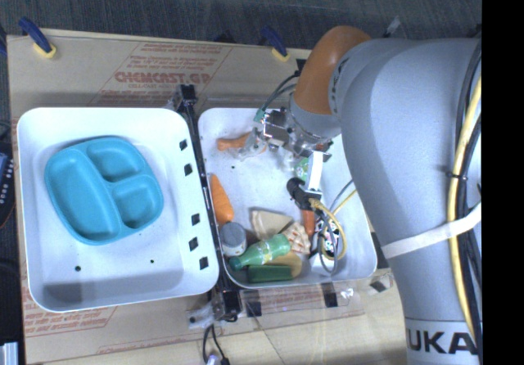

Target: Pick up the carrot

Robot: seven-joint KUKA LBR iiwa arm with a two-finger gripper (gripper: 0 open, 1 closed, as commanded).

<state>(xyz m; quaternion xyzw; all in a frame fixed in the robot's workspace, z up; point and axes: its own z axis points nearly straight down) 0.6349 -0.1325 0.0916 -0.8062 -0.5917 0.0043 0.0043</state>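
The carrot (221,198), orange and tapered, lies along the left wall of the right bin (270,179), about halfway down. My gripper (266,131) hangs low over the far end of that bin, up and to the right of the carrot and apart from it. Just left of the gripper lies a small orange-brown piece (235,141). The grey arm with its orange band (323,69) hides the bin's right side.
The right bin's near end is crowded with a grey can (232,236), a green bottle (266,250), a dark green item (270,273) and a tan wedge (270,222). A blue divided plate (102,187) lies in the left bin (49,273).
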